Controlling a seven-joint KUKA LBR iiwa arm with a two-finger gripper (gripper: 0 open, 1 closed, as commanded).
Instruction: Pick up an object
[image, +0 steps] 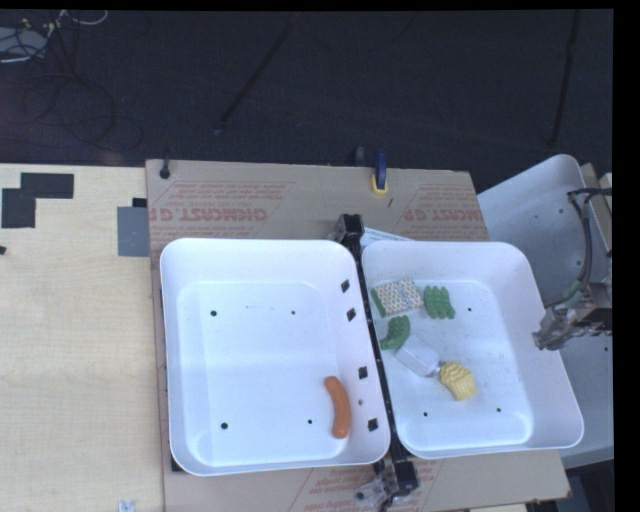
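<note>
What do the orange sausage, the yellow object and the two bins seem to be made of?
Orange sausage: probably plastic or rubber, smooth, uniform colour.
Yellow object: likely moulded plastic, bumpy surface; too small to be sure.
Left bin and right bin: apparently thin white plastic, glossy, with rounded formed corners.

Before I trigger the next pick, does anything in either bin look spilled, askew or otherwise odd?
Nothing stands out. The orange sausage-shaped piece lies alone in the left bin. In the right bin, the checkered packet, two green pieces, a clear item and a yellow piece cluster loosely.
</note>
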